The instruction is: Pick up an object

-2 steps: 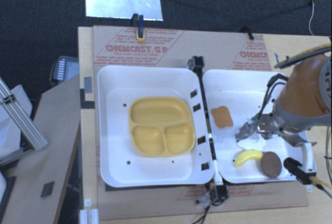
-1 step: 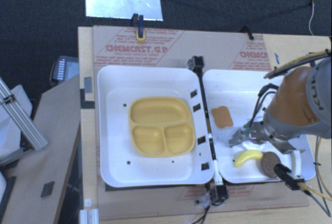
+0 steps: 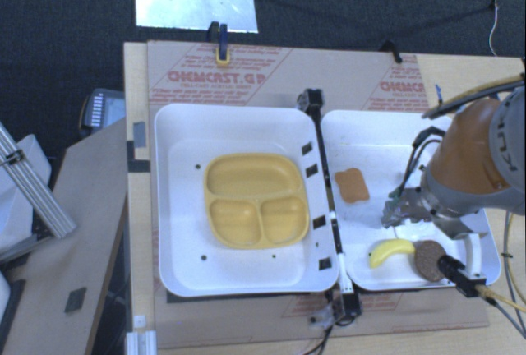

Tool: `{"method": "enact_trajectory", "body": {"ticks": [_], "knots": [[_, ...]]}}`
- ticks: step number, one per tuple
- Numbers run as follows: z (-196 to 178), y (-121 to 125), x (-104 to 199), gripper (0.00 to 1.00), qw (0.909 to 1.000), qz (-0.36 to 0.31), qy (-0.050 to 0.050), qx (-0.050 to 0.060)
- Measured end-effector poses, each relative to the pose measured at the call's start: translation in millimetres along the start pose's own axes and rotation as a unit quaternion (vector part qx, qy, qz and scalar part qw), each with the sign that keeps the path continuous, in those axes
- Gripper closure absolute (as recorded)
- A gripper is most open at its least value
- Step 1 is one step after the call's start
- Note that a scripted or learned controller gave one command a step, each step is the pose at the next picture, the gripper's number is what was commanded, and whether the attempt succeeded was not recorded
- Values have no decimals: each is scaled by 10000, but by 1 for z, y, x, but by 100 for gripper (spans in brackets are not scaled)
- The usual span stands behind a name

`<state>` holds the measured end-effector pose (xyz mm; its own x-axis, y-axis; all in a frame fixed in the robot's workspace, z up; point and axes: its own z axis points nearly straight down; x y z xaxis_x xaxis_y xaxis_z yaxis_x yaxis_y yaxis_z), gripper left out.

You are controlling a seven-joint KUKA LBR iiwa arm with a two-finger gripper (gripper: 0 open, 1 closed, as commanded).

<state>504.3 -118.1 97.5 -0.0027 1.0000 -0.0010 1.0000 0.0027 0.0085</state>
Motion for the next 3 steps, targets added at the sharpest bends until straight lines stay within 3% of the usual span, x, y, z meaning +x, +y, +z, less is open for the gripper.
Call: {"method": "enact_trajectory", "body": {"ticks": [1,3], "knots": [[-55,12,1,100,10000,-10,-2,13],[-143,11,1,100,10000,-10,-2,8]]}}
